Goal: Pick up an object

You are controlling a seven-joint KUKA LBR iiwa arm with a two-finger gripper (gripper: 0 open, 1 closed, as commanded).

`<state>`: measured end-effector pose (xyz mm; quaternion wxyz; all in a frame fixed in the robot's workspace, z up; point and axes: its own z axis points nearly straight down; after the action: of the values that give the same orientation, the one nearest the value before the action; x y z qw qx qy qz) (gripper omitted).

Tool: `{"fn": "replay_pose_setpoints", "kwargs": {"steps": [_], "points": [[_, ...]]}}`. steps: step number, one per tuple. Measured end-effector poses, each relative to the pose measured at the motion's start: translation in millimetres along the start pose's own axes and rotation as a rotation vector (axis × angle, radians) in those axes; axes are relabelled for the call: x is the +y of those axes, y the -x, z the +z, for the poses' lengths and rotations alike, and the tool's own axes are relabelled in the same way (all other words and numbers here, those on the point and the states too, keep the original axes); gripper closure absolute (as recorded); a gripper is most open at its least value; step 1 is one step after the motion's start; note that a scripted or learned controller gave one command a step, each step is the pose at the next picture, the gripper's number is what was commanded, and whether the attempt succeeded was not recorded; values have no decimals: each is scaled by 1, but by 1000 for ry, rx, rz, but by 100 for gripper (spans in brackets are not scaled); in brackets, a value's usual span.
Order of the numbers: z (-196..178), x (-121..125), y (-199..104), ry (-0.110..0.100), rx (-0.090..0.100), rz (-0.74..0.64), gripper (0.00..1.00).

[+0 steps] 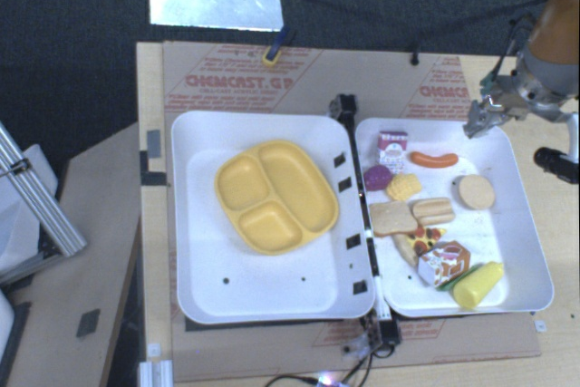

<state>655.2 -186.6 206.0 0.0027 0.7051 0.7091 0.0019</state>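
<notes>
Your two-finger gripper (pixel 483 117) hovers over the right white bin's (pixel 524 195) far right corner; you cannot tell its state. The orange plastic sausage (pixel 434 160) lies near that bin's far edge.

One fixed camera looks down at a slant on both white bins (pixel 272 308) from above.

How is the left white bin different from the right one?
The left bin holds a single yellow divided plate, while the right bin holds a heap of small toy foods, such as a sausage and a corn cob. The gripper hangs over the right bin's far corner; the left bin has nothing above it. Both are shallow, white and of like size, set side by side.
</notes>
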Motion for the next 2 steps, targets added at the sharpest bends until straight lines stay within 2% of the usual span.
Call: {"fn": "replay_pose_setpoints", "kwargs": {"steps": [1, 2], "points": [[-20, 1, 0, -1, 0, 0, 100], [-19, -25, -44, -6, 1, -1, 100]]}}
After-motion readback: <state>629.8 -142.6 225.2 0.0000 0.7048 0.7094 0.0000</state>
